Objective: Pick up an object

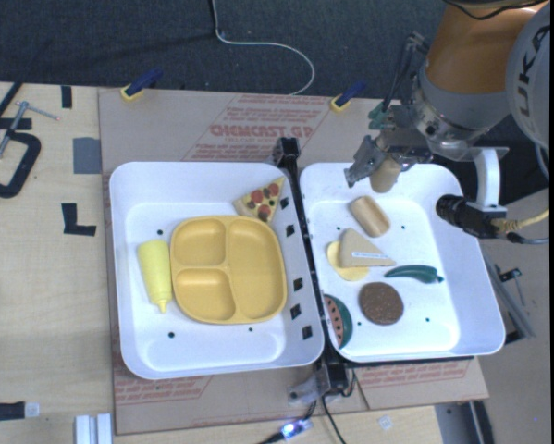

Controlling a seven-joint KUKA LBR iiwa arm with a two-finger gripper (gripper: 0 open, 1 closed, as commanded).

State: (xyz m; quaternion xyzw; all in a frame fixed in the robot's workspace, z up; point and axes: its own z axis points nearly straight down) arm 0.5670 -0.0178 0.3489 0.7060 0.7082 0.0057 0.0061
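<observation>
A watermelon slice lies at the near-left edge of the right bin, beside a brown round patty. Beyond them sit a cheese wedge, tip pointing right, a green pepper and a tan bread roll, its long axis running from far-left to near-right. The arm reaches in from the right, its gripper above the bin's far edge, fingers pinching a small tan object. The left bin holds a yellow divided plate, a yellow bottle and a pizza slice.
</observation>
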